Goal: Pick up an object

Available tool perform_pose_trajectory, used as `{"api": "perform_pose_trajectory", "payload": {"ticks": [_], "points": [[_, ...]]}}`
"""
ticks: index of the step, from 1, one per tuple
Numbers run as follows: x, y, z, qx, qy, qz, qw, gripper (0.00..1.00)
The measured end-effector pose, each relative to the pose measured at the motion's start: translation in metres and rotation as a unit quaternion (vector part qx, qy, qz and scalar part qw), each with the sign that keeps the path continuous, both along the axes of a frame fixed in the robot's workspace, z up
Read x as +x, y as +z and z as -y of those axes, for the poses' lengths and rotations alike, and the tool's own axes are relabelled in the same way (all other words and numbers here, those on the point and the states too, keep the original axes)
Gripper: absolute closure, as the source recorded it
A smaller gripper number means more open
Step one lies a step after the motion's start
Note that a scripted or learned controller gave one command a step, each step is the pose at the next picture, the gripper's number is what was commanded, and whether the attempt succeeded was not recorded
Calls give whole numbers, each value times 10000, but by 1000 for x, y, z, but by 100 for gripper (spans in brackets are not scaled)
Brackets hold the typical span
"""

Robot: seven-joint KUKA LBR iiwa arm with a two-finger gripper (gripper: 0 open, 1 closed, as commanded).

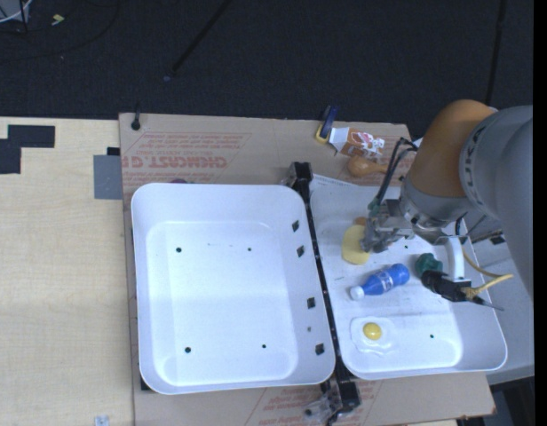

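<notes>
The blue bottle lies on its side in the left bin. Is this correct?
Not quite. The camera view shows the blue bottle lying on its side in the right bin, not in the left one.

On my bench I count two shallow white plastic bins, a left bin (220, 273) and a right bin (433, 349). In the right bin I count four small things: one blue plastic bottle with a white cap (382, 280), one white toy fried egg with a yellow middle (372, 334), one soft yellow lump (352, 250), and one little dark green thing (425, 263).
</notes>
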State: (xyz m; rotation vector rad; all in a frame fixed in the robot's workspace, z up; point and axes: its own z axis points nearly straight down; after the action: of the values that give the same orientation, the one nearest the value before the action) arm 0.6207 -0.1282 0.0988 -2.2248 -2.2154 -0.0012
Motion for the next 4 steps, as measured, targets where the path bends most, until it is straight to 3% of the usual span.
{"api": "perform_pose_trajectory", "payload": {"ticks": [1,2,3,4], "points": [[0,0,0,0,-6,2,10000,0],[24,-11,-36,-10,27,3,10000,0],[-45,-12,-46,2,1,-38,10000,0],[-49,-12,-23,-6,16,-16,10000,0]]}}
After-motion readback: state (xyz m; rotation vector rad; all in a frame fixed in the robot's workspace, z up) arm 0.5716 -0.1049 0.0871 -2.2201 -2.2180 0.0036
